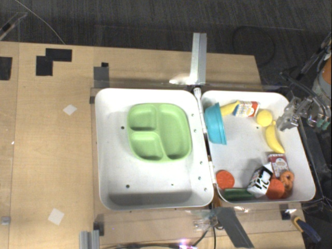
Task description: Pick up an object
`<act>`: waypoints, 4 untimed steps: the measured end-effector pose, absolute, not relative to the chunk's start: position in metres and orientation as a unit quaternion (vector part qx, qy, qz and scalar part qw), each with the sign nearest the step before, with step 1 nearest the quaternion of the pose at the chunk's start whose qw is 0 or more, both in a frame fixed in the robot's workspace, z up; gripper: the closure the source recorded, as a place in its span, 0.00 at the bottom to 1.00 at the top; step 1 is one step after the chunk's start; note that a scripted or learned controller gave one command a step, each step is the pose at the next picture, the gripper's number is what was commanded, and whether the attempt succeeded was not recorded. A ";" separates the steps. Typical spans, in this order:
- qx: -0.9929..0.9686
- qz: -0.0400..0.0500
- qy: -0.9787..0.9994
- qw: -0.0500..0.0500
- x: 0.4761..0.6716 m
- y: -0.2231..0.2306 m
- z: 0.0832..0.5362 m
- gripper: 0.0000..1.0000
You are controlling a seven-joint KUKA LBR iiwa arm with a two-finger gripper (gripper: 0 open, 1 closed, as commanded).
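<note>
Camera view: one banana, two bins.

I see a yellow banana lying flat in the right bin, a lemon just beyond it.

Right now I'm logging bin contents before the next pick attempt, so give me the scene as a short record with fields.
left bin: green divided tray
right bin: blue bowl tilted against the divider; banana; lemon; yellow-and-red bottle at the far wall
right bin, near side: orange disc; green cucumber-like item; black-and-white carton; red carton; orange-red toys
end effector: over the right bin's far right rim, beside the banana; nothing seen between its fingers
</note>
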State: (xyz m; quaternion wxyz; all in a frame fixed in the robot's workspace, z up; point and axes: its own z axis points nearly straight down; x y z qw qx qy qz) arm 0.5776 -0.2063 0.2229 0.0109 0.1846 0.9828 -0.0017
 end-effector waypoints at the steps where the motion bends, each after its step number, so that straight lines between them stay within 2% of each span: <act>1: 0.183 0.000 0.983 0.006 0.576 -0.204 0.217 0.00; 2: 0.120 -0.001 0.993 0.007 0.578 -0.206 0.091 0.00; 3: 0.122 0.000 0.992 0.006 0.573 -0.185 0.089 0.00; 4: 0.171 0.000 0.985 0.006 0.594 -0.171 0.089 0.00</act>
